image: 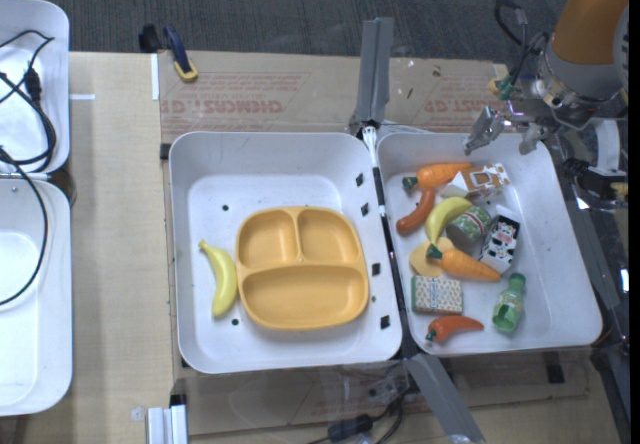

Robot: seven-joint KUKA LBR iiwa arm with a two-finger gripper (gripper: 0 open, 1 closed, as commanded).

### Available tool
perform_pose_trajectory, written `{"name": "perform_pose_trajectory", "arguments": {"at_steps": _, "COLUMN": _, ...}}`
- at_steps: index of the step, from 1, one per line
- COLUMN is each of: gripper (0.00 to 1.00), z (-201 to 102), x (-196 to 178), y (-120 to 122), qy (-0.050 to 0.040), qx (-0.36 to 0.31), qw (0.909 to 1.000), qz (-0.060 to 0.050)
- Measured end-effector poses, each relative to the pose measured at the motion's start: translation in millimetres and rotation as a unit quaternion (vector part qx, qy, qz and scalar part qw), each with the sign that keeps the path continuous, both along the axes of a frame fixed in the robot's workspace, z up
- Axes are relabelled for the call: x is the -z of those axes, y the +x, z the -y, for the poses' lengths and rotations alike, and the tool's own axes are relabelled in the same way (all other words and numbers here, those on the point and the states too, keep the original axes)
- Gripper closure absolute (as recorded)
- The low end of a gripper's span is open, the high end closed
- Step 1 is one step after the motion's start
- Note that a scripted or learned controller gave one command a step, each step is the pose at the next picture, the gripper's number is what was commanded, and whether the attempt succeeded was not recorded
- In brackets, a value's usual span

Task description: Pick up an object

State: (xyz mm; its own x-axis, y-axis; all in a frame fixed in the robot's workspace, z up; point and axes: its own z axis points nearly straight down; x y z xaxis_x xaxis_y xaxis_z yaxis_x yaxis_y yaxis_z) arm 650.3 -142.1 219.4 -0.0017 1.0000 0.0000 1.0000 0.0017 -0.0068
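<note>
Bench, pale wood under brown cardboard, dark carpet behind, bearing two shallow white bins side by side. Camera view, left bin (190, 232): one yellow divided tray (300, 267), central; one banana (220, 277) just beside its left edge. Right bin (570, 262): crowded heap of small play-food, pieces touching or overlapping, including orange carrot (468, 265), second yellow banana (445, 214), green bottle (508, 304), tan cracker block (437, 295) and a dark tin (468, 229). Gripper (508, 129): above the right bin's far rim, fingers spread apart, nothing between them. Handling, judged: pieces look light, stiff, smooth plastic, likely slippery. The carrot lies uppermost and narrow; best taken across its middle, where the fingers can straddle it.
</note>
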Motion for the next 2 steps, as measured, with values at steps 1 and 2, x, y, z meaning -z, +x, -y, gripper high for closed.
{"name": "perform_pose_trajectory", "arguments": {"at_steps": 1, "gripper": 0.0, "z": -58.4, "x": -106.5, "y": 5.3, "qy": -0.0016, "qx": 0.077, "qw": 0.997, "qz": 0.0}}
{"name": "perform_pose_trajectory", "arguments": {"at_steps": 2, "gripper": 0.0, "z": -93.9, "x": 32.8, "y": 8.2, "qy": -0.0007, "qx": 0.058, "qw": 0.9983, "qz": -0.001}}
